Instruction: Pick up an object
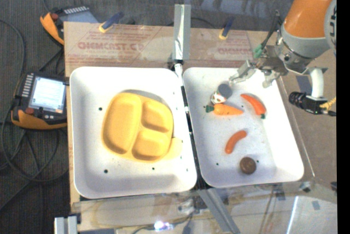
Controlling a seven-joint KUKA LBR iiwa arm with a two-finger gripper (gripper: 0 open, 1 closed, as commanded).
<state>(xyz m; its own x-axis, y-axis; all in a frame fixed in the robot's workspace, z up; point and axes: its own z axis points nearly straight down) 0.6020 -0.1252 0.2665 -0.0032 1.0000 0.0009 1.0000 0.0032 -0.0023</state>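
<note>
In the right bin (284, 134) lie a carrot (227, 110), a red-orange chili (254, 103), an orange sausage-shaped piece (235, 141) and a small brown round piece (249, 165). A little white and grey object (218, 98) rests at the carrot's green end. My gripper (250, 80) hangs over the bin's far part, just above the chili and carrot. It is open, fingers spread wide, and nothing sits between them.
The left bin (87, 96) holds a yellow divided plate (139, 126). A metal post (181, 30) stands behind the seam between the bins. A handheld pendant (41, 99) and cables lie on the floor at left.
</note>
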